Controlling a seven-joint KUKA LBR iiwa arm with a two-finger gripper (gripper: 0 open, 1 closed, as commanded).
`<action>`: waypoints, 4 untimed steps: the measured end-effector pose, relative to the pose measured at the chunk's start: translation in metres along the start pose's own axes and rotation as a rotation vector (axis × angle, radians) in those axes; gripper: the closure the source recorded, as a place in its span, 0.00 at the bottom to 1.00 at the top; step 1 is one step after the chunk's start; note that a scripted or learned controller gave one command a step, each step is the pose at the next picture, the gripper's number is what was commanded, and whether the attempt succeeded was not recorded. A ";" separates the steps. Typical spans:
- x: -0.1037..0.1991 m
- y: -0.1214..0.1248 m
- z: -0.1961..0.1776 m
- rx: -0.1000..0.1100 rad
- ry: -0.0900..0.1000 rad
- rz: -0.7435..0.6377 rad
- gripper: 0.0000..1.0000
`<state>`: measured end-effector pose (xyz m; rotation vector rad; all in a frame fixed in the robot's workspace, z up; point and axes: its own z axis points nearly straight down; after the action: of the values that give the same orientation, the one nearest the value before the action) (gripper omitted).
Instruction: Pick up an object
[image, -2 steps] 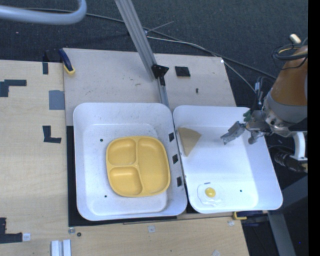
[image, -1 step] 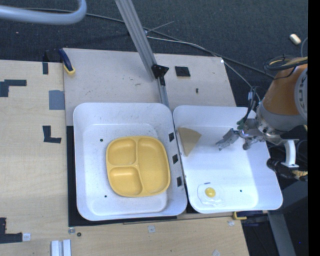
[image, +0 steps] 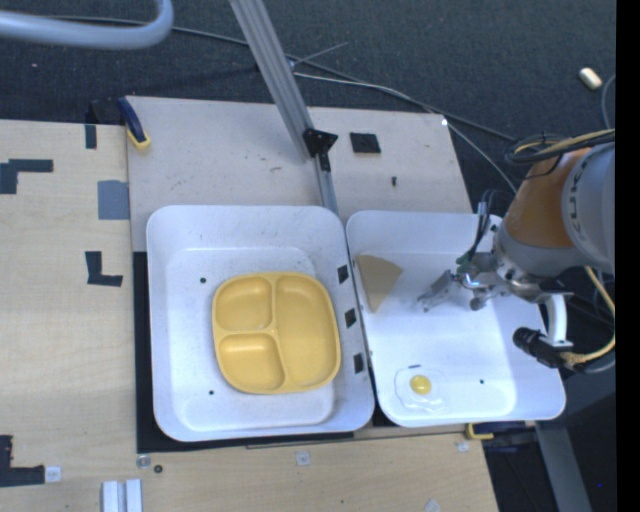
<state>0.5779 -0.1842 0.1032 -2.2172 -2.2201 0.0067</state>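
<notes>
I see the metal gripper low in the right bin, fingers spread, holding nothing. A flat tan wedge lies beside it; the glossy fried egg lower.

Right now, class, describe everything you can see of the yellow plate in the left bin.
The yellow plate is a rounded-square tray that looks like matte plastic, divided by raised ridges into three compartments, all bare. It lies flat, right side up, slightly turned, near the middle of the left bin, resting on the bin's white floor. Nothing else touches it.

Grey arm, orange band, metal pincer.
</notes>
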 end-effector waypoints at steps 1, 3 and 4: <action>0.001 0.001 -0.013 -0.003 0.000 -0.001 1.00; 0.011 0.001 -0.126 -0.010 -0.001 0.000 1.00; 0.003 0.000 -0.185 -0.010 -0.002 0.000 1.00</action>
<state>0.5793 -0.1815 0.2882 -2.2237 -2.2259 -0.0027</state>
